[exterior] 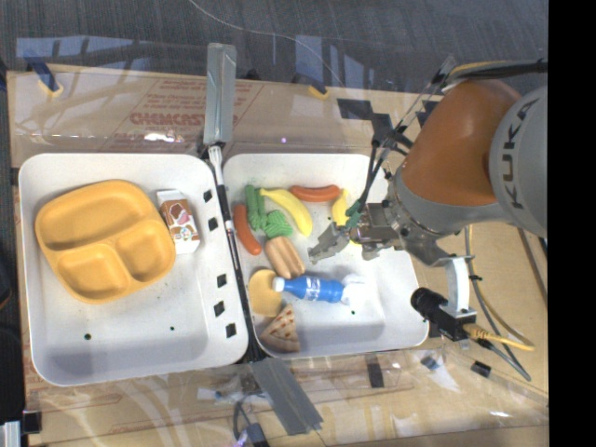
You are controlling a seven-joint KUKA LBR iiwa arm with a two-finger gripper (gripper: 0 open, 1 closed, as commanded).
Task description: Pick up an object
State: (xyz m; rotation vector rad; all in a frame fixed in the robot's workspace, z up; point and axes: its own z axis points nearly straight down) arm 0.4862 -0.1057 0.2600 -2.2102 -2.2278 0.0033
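Reached in from the right over the right bin point(400, 329), arm point(470, 156) grey and orange. Hung the hand point(328, 246) low above the bin's middle, just right of the banana point(291, 210) and above the bottle point(312, 290). Could not tell the hand's spread, nor anything held in it. Lay crowded along the bin's left half: green vegetable point(265, 217), orange sausage point(247, 229) by the divider, red sausage point(317, 193) at the far side, hot dog point(284, 257), yellow round piece point(264, 294), pizza slice point(280, 331) near the front. Rested on its side, the bottle, white cap pointing right. Held in the left bin point(56, 343): yellow tray point(102, 240) and, just beside it, a small carton point(179, 220).
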